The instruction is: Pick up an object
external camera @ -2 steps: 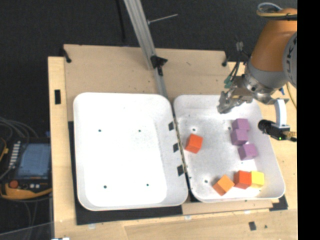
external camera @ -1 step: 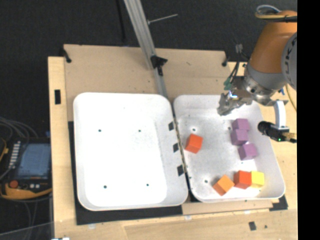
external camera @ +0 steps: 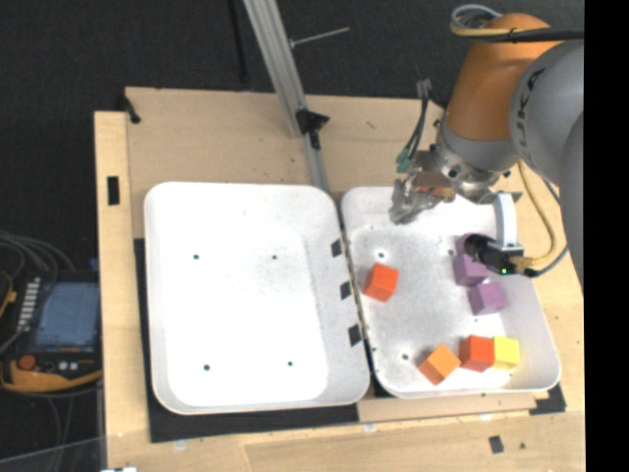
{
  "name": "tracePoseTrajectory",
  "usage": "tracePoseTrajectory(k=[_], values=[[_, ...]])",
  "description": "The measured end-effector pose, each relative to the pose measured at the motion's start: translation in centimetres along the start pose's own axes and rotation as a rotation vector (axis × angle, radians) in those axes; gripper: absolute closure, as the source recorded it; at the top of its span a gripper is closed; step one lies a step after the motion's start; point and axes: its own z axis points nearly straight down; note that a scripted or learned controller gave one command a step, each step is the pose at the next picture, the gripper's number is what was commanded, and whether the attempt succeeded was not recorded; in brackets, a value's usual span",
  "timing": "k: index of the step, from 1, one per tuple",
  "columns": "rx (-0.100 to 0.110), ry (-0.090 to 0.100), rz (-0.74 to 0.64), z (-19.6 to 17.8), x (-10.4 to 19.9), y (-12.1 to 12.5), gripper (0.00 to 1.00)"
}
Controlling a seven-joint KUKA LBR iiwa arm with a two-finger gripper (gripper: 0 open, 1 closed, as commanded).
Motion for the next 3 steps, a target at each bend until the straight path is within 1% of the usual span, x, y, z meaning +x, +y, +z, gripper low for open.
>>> tracePoseTrajectory(k=[1,2,3], values=[[-0.001,0.0,0.002,0.4,5.3,-0.8,1.0],[-0.004,0.0,0.001,1.0,10.0,-0.3,1.0],[-0.004,0.002,-0.002,-0.5,15.6,-0.1,1.0]])
